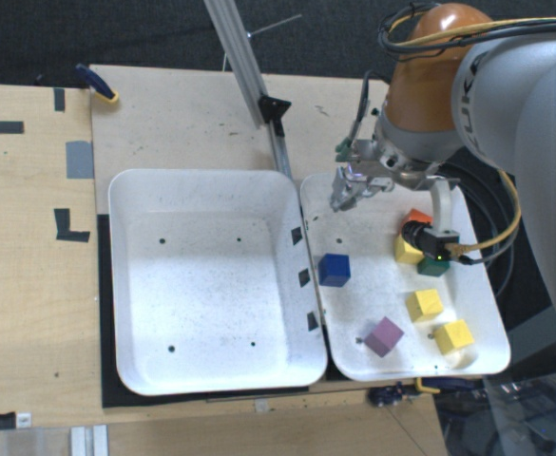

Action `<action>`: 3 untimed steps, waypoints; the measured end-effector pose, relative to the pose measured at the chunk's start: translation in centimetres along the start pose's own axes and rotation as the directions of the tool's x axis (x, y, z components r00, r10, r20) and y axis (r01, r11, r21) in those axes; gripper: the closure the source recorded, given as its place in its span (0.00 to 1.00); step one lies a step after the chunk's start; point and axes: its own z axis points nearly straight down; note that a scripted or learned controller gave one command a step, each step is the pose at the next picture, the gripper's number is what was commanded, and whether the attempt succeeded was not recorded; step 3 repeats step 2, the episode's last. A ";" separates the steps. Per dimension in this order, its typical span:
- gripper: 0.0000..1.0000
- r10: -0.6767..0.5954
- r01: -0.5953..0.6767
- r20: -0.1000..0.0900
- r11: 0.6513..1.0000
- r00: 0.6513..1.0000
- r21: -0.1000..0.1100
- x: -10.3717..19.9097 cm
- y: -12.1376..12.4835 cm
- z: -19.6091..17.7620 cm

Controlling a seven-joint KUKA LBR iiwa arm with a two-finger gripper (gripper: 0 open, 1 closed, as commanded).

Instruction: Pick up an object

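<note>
Over the far end of the right-hand bin (468, 354) hangs the gripper (346, 196), its metal fingertips low above bare white floor near the ridge where the two bins meet; nothing lies between them, and from this slant I cannot tell how far apart they stand. The task names no particular object, so the choice is open. The blue cube (334, 270) sits closest, just toward the near side of the gripper and close to the dividing wall, well apart from everything else. A purple cube (384, 336) lies nearer the front rim, two yellow cubes (426, 304) (454, 335) lie to its right, and a tight huddle of a yellow block (408, 250), an orange piece (417, 218) and a green piece (433, 266) sits under the arm's cabling. The left-hand bin (125, 198) holds only scattered specks. My judgement is that the blue cube is the sensible target: it calls for the shortest travel and has free room on most sides. To do it well, the gripper should centre squarely above the cube before descending, align its closing line with a pair of flat faces and not the corners, and keep the finger on the wall side from catching the bin's rim. The clustered pieces are the poor choice, since a finger would likely nudge a neighbour and spoil the grasp.
</note>
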 end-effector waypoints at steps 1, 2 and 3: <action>1.00 0.001 -0.001 0.001 1.000 1.000 0.003 5.1 -2.4 0.6; 1.00 0.000 0.000 0.001 1.000 1.000 0.003 10.7 -4.1 1.5; 1.00 0.000 0.000 0.001 1.000 1.000 0.003 10.7 -4.1 1.5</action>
